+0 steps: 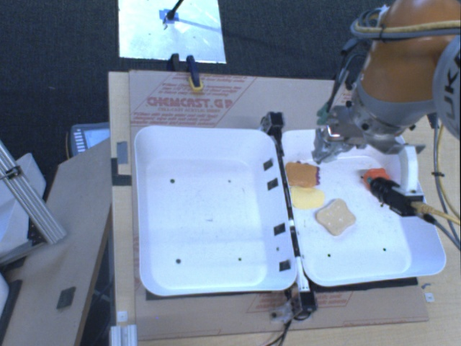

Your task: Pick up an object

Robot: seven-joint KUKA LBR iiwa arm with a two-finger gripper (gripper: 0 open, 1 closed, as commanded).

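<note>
Pincer (322, 153) hovers over the right white shallow bin (425, 254), its state impossible to tell, just above the orange-brown flat toy piece (302, 174), so descending and closing looks next.

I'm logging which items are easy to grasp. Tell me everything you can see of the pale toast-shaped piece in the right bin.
The toast-shaped piece is beige with a slightly darker edge, roughly square with rounded, lobed corners, like a toy bread slice. It looks like plastic or foam. It lies flat on the floor of the right bin, turned at an angle to the bin's walls. Its upper left corner sits beside a flat yellow piece, close enough that I cannot tell whether they touch. The hand is well above and left of it, apart.
</note>
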